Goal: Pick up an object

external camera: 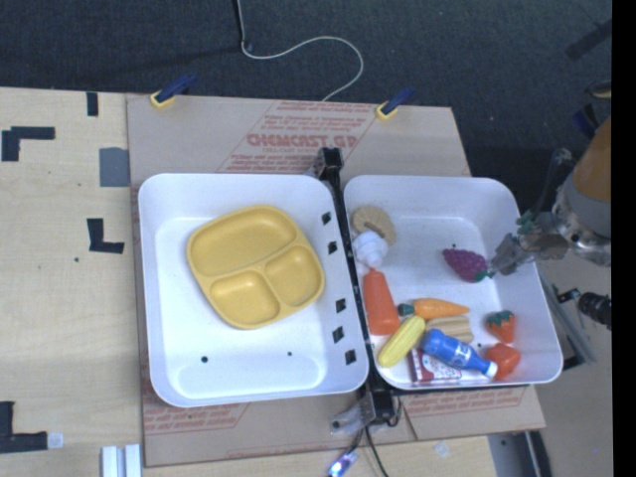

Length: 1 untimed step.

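A cardboard sheet [298,132] covers the bench and bears the two white bins side by side. The left bin [169,266] holds a yellow divided plate [255,264], which sits tilted, its two smaller wells toward the lower right. The right bin [492,199] holds a clutter of toy food along its left and near sides. The arm [596,202] reaches in over that bin's right rim, and its gripper [502,258] hangs low just inside the right wall; whether it is spread or pressed together I cannot tell, since its tip is too small and dark to read. Just left of the tip, touching or nearly so, lies the purple grape bunch [464,261], on the bin floor in the right half, its long axis running roughly left to right with the narrower end toward the gripper. Along the left wall stands an orange bottle [379,301] with a white cap, its length running up and down the view, cap toward the far side. Below it a blue bottle [455,352] lies slanted toward the lower right, beside a yellow corn cob [400,340] and a carrot [437,308] lying left to right. A small strawberry [502,323] sits near the right wall.
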### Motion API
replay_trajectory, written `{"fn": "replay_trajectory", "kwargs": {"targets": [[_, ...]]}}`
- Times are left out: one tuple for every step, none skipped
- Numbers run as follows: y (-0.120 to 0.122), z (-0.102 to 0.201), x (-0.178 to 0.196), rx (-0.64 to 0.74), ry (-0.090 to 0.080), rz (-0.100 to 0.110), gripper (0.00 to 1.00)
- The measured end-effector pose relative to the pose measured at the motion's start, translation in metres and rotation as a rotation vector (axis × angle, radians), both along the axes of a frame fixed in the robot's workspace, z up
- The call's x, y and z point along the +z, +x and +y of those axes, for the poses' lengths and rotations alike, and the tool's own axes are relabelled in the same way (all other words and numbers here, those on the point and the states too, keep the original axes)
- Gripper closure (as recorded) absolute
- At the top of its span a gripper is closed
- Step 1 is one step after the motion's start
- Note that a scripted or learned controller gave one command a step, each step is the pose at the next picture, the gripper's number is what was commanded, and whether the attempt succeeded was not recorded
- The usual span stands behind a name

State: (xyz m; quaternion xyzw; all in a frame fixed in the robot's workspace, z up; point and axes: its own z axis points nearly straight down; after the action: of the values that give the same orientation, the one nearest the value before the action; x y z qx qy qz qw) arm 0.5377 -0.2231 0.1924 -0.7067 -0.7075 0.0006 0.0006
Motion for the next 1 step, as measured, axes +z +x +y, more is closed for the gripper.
{"fn": "replay_trajectory", "kwargs": {"targets": [[-0.0074,0.0713,0.0788,0.006,0.000,-0.006,1.00]]}}
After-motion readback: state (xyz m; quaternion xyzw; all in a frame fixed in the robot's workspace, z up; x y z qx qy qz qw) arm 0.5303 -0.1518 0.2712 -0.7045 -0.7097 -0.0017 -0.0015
